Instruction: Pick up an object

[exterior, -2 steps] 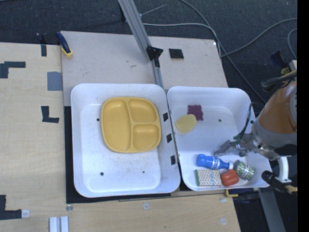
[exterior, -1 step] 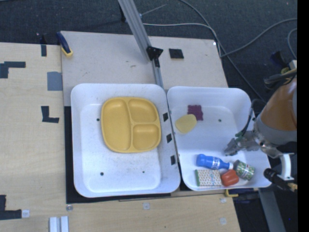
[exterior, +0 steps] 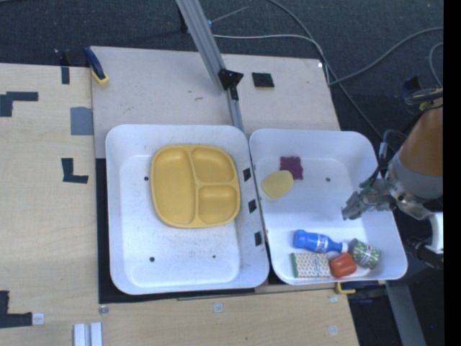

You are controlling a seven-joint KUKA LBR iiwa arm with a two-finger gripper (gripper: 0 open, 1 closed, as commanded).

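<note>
The right bin point(exterior: 338, 146) holds a pale yellow round piece point(exterior: 277, 184) and a dark purple square point(exterior: 291, 166) near its left wall. Along its front lie a blue bottle point(exterior: 317, 241), a patterned white-green packet point(exterior: 311, 264), a red-orange object point(exterior: 343, 265) and a small green can point(exterior: 365, 254). My gripper point(exterior: 354, 207) hangs over the right side of this bin, above bare floor, just up and right of the blue bottle. Nothing shows between its fingers.
The left bin point(exterior: 130, 251) carries a yellow divided plate point(exterior: 195, 185). A grey metal pole point(exterior: 205, 38) slants in from the top toward the gap between the bins. Cables run over the dark floor at the back.
</note>
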